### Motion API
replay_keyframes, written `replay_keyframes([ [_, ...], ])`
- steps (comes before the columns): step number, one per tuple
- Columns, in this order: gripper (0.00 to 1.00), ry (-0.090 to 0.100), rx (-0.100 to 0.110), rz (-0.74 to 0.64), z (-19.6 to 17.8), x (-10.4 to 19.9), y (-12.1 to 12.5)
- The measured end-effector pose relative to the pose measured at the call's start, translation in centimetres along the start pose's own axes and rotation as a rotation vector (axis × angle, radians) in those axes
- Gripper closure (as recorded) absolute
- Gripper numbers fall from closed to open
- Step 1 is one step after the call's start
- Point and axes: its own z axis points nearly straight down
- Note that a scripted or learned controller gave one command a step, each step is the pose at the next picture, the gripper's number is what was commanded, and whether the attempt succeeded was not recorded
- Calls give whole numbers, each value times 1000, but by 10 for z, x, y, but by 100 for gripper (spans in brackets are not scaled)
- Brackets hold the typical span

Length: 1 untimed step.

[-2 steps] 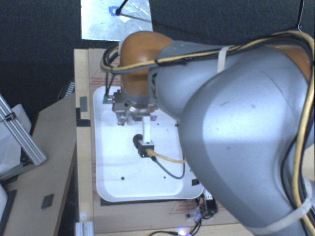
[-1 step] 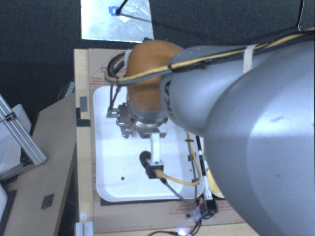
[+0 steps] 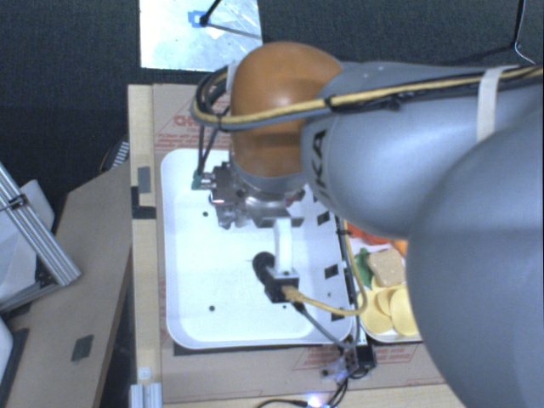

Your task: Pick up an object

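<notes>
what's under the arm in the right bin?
Yellow round pieces, a tan block and something green at the shallow white right bin's left edge; the grey arm covers the rest.

Arm (image 3: 408,168): grey casing, orange band (image 3: 272,109), yellow cable (image 3: 382,92) along it. Left bin (image 3: 191,253): white, a few small black specks. Right bin (image 3: 384,334): white rim; inside, pale yellow discs (image 3: 393,308), tan block (image 3: 387,268), green piece (image 3: 365,266), orange bit (image 3: 374,238). Bench (image 3: 144,228): tan cardboard, red print. Backdrop (image 3: 68,58): dark. Far panel (image 3: 183,24): silvery.
</notes>
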Motion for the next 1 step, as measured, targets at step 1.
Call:
replay_keyframes([
  [1, 100, -3, 1, 4, 54, -1, 67],
])
